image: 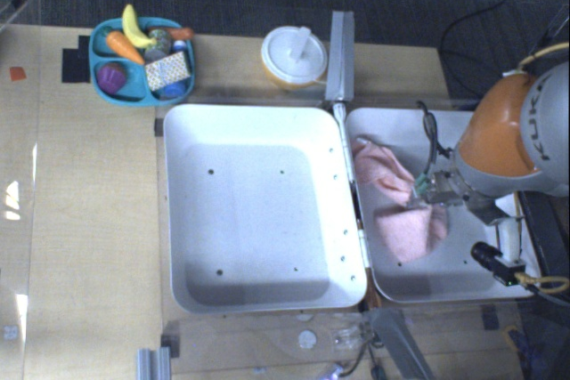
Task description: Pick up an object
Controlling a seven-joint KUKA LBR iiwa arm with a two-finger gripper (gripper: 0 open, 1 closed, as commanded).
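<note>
Orange-banded arm (503,138) nearest us, claw (434,191) over pink cloth (396,209) in right bin (463,285); claw state we cannot tell. Cloth soft, light, floppy: we pinch raised fold.

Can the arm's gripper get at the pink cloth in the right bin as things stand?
Probably yes: the gripper is right above the pink cloth in the right bin, and nothing lies over the cloth.

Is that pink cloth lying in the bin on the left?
No, the pink cloth lies in the right bin, beneath the arm's gripper, not in the left bin.
</note>
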